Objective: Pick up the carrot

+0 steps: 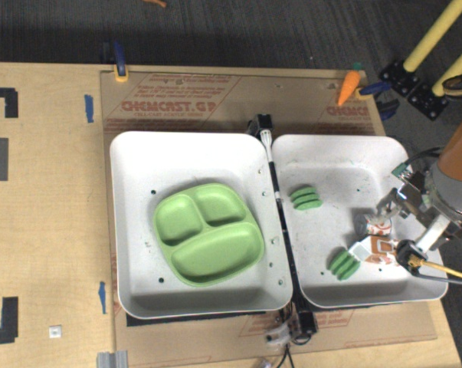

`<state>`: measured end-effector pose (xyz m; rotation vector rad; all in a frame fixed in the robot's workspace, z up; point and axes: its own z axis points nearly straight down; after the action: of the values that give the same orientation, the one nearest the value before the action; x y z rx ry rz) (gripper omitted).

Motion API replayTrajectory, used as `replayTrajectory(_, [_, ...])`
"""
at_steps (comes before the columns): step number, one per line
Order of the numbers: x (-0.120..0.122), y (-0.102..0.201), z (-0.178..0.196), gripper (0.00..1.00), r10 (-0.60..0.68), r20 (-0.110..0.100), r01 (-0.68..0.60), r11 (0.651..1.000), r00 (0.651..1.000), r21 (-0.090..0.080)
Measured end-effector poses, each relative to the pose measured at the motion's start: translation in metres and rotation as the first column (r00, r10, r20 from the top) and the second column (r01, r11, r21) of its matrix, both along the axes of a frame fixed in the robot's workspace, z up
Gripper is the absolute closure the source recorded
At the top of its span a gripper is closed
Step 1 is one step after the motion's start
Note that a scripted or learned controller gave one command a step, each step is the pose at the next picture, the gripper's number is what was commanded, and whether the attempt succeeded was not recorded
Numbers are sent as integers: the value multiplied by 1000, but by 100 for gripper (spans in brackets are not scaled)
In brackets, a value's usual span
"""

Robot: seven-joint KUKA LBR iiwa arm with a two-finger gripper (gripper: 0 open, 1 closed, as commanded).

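Small orange plastic carrot point(348, 87): lay on cardboard beyond right white bin point(334, 150), outside it. Two-finger gripper point(382, 240): low inside right bin, beside ridged green pieces point(306, 198) (finger spread not discernible). Green divided plate point(208, 232): sat in left white bin point(131, 205).

An orange carrot point(348, 88) with a green top lies outside both bins, on the brown cardboard just beyond the right bin's far edge. It rests at a slight tilt, green end farthest from the bins, near a blue clamp.
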<state>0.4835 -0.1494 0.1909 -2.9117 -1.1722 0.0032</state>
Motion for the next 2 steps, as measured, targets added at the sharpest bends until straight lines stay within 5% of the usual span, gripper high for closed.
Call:
replayTrajectory(1, [-4,64,-7,0,154,0,-154,988,988,1])
replayTrajectory(2, [-5,19,-81,0,127,0,-127,992,992,0])
